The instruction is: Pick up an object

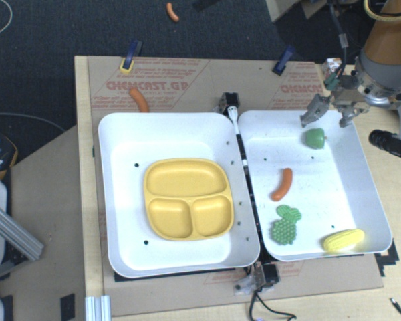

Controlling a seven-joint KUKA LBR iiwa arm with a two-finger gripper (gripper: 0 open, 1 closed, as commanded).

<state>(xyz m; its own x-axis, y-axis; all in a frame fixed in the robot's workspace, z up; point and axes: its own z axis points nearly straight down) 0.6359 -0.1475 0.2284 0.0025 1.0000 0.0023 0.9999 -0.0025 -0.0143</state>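
Observation:
My gripper (331, 114) hangs over the far end of the right bin (361, 179), its two fingers spread open with nothing between them. Just below it lies a small green round object (314, 138), a little left of the fingertips' midpoint. An orange sausage (282, 184) lies in the middle of the bin. Nearer the front sit a green broccoli piece (285, 225) and a yellow corn cob (343, 240).
The left bin (120, 179) holds a yellow divided plate (188, 198). An orange sausage (140, 99) lies on the board behind the left bin, another (172, 11) on the dark floor. Clamps (128, 57) (283, 59) grip the board's far edge.

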